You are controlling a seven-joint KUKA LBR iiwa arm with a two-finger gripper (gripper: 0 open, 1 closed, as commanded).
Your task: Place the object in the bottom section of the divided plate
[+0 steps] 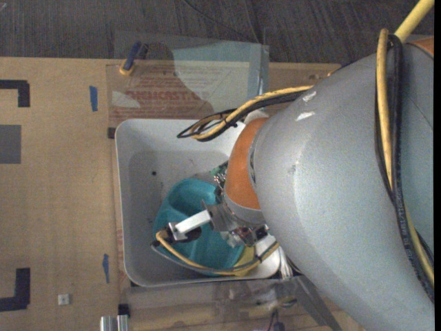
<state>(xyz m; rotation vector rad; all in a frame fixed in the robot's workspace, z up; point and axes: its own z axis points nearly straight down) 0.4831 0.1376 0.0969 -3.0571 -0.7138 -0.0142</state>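
Observation:
A teal divided plate [180, 209] lies in the white bin [125, 185], toward its near side. The grey arm with its orange band reaches in from the right and covers the plate's right half. My gripper [238, 232] hangs low over the plate, mostly hidden under the wrist. A small green-edged thing [220, 169] peeks out at the plate's far edge, beside the orange band. Something white and rounded [273, 262] shows at the plate's near right edge. I cannot tell what either one is. The plate's dividers are mostly hidden.
The bin's left part [141, 164] is bare white floor. A clear plastic sheet [207, 74] lies on the brown bench behind the bin. Blue tape marks [93, 98] and black corner marks [17, 92] sit on the bench at the left.

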